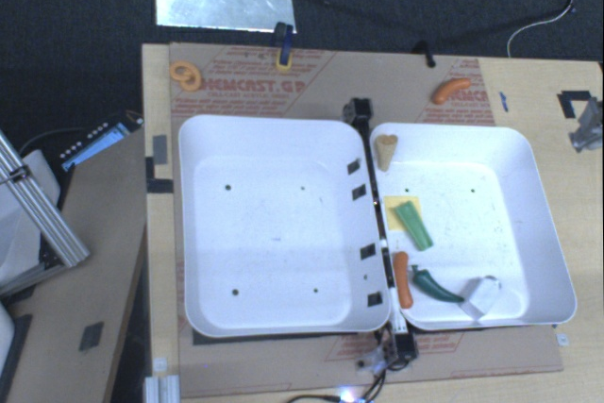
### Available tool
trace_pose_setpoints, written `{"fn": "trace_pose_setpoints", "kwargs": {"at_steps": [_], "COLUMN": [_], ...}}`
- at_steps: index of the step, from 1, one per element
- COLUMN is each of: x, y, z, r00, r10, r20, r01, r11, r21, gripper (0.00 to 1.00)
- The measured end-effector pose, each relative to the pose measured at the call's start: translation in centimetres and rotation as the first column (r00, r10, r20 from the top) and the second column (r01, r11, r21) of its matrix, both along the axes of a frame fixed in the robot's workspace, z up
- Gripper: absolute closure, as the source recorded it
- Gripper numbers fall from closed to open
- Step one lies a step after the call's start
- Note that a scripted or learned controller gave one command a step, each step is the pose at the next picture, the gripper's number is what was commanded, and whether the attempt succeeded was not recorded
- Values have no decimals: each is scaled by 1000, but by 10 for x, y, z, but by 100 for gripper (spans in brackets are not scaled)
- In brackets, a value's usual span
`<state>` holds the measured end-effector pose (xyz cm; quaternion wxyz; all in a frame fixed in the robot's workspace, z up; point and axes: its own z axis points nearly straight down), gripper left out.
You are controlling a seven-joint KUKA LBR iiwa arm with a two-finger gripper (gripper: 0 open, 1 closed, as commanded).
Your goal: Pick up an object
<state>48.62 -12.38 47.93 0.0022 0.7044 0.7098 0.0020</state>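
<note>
Things to pick lie in the right bin (538,203), most near its left wall.

A tan cone (385,147) sits in the far left corner. A green block (413,226) lies partly over a yellow card (401,207). Nearer the camera, an orange stick (403,279) lies along the left wall, just beside a dark green pepper (436,285), whose tip touches a white piece (481,295). The left bin (274,222) stands alongside. On the cardboard (311,82) behind the bins lie an orange sausage (450,91) and an orange ring (186,75).
</note>
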Motion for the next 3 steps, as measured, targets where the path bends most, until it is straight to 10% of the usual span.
{"fn": "trace_pose_setpoints", "kwargs": {"at_steps": [2,3], "x": [-1,1], "y": [-86,-39], "z": [56,56], "r00": [1000,1000], "r10": [-11,0], "r20": [-3,-3], "r01": [11,0], "r11": [1000,1000], "r21": [-3,0], "gripper": [100,100]}}
